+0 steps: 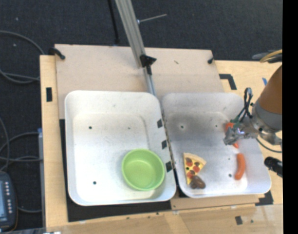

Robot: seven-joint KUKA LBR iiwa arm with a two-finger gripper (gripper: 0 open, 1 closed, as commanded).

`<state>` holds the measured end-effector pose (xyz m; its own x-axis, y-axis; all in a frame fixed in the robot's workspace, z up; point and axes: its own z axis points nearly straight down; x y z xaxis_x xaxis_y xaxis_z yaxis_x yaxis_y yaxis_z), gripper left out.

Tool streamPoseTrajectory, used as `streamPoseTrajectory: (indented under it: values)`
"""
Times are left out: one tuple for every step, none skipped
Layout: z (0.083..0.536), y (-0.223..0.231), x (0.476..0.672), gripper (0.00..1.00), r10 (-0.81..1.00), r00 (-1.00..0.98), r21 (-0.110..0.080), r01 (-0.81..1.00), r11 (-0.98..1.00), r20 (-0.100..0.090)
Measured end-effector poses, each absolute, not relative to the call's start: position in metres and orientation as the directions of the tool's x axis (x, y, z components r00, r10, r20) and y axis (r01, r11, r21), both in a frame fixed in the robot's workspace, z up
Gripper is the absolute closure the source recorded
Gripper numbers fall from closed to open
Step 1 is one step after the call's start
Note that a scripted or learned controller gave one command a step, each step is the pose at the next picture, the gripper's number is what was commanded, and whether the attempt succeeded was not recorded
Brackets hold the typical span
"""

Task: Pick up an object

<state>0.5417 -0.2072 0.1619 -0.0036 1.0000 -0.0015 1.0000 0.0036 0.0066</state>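
My gripper (232, 134) hangs over the right side of the right bin (202, 108), with the arm's orange band above it at the frame's right. Something small and orange-red shows right at the fingertips, too small to identify. A toy hot dog (240, 166) lies upright-oriented on the bin floor just below the gripper, apart from it. A toy pizza slice (193, 166) lies at the bin's front left, with a small brown lump (197, 182) touching its lower end. A green bowl (143, 169) sits in the left bin (90, 116) at its front right.
A slanted aluminium bar (132, 28) rises from the bench behind the bins, ending at a black clamp (147, 61). Cables lie on the dark floor to the left. The bench's tan board (134, 67) extends behind both bins.
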Motion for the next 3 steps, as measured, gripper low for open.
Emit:
streamPoseTrajectory:
  values:
    - [0.22,-0.213,0.535,1.0,1.0,-0.003,0.008,1.0,0.003,-0.003]
    - [0.25,-0.215,0.536,1.0,1.0,-0.006,0.002,1.0,0.006,-0.003]
    - [0.259,-0.161,0.535,1.0,1.0,-0.008,0.003,1.0,0.008,0.001]
